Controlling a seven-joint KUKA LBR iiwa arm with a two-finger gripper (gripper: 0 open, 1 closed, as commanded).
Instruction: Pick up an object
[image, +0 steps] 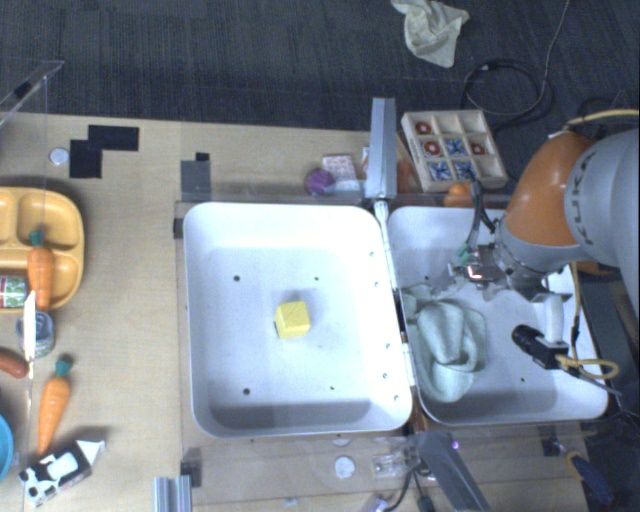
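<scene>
Yellow block sits mid-left bin, walls well clear. I see my arm over the right bin, near the grey cloth; finger state I cannot tell.

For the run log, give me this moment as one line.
arm: over right bin | gripper: above grey cloth, nothing seen held | left bin: yellow block | pick: not done

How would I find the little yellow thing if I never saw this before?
Look at the left white plastic bin, the bigger of the two side by side. Near the middle of its floor sits a small yellow cube-shaped block. It lies alone there; the right white bin holds a crumpled pale grey-green cloth.
</scene>
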